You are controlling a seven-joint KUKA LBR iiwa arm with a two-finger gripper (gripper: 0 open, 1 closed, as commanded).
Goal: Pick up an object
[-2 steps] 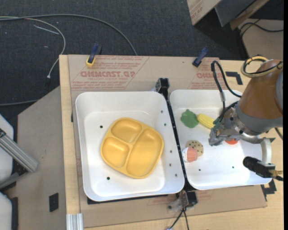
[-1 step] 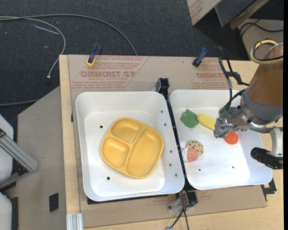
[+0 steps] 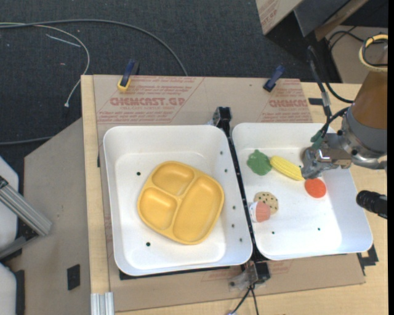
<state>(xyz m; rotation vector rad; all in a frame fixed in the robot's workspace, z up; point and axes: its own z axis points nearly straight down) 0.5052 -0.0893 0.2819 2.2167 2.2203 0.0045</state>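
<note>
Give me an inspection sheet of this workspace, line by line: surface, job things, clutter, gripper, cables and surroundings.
Surface: cardboard-covered bench bearing a left bin and a right bin, side by side.
Job things: in the right bin, a green toy vegetable, yellow corn beside it, a red-orange ball, and a cookie touching a pink piece.
Clutter: yellow divided plate in the left bin; two blue clamps on the far edge.
Gripper: gripper low over the right bin, between the corn and the ball; cannot tell its state.
Cables: grey cable on the floor; black cables by the arm.
Surroundings: dark carpet, cardboard box.
</note>
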